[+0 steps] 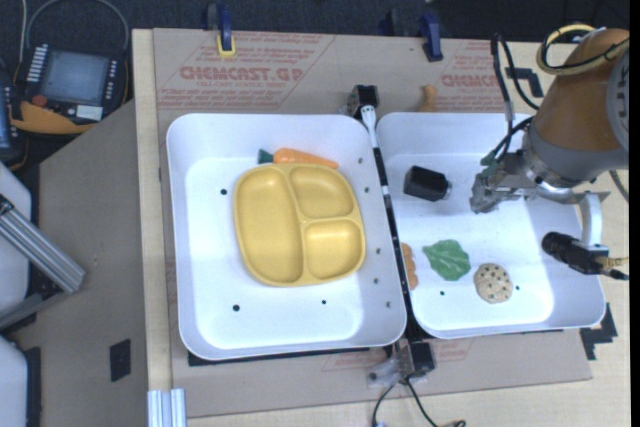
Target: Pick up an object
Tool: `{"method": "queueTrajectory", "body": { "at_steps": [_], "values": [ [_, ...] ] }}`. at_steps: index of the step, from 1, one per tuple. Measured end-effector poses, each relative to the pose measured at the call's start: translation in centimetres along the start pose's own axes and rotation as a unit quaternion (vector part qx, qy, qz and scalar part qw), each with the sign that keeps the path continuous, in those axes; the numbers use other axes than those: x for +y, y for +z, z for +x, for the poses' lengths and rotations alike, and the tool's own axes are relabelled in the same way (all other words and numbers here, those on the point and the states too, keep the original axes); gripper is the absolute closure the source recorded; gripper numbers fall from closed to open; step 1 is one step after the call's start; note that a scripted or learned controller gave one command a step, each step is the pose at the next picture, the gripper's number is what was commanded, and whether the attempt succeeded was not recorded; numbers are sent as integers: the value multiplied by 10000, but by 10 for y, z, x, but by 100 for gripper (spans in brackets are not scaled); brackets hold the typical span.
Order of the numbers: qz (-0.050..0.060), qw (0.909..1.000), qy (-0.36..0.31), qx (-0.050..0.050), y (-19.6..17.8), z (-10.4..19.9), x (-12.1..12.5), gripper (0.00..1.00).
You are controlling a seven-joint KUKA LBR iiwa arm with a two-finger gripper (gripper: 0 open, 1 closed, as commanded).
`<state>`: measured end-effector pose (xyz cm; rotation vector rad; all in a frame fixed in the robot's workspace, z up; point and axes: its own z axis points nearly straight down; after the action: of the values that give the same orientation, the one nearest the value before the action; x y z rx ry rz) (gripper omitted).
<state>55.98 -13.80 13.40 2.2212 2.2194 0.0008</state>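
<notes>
Fingers (487,195) hover just right of black block (426,183)

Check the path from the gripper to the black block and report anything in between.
Nothing visible stands between them. The gripper sits just right of the black block over bare bin floor; green leaf and cookie lie nearer the camera.

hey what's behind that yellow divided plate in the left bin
An orange carrot with a green top pokes out from behind the far edge of the yellow plate in the left bin. The plate covers its lower side, so whether it lies partly under the plate can't be seen.
</notes>
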Motion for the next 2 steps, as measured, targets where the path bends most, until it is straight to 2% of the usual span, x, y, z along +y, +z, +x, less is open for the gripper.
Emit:
{"method": "queueTrajectory", "body": {
  "at_steps": [2],
  "values": [
    [-26,10000,-9,-9,-87,-5,5,100]
  ]
}}
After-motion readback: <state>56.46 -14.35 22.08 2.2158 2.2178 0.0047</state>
